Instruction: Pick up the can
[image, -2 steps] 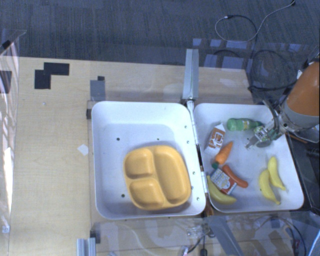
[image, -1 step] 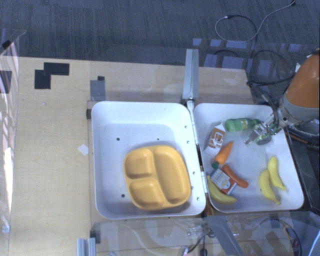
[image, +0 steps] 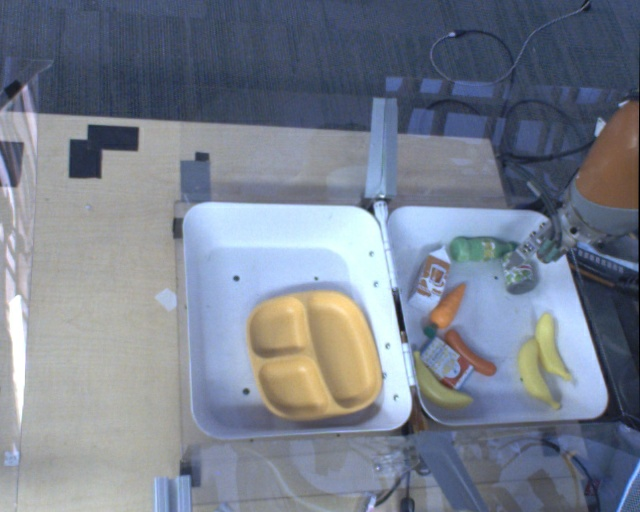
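You had the gripper (image: 535, 243) at the right bin's (image: 590, 400) upper right, w/ the can (image: 520, 274) just below-left, touching or nearly; can't tell its axis or if the gripper was wide or narrow; bottle (image: 480, 248) lay left

arm (image: 607, 180) cut off by the right edge, just the orange band and wrist in frame. gripper (image: 532, 248) small and blurred at the far side of the right bin (image: 590, 400), finger state impossible to read. grey blur just below it, possibly the can (image: 520, 277), too soft to confirm, contact unclear. banana (image: 440, 385) partly hidden beneath a small carton (image: 447, 361). print on both cartons too tiny to make out. cables (image: 500, 60) running off the top edge.
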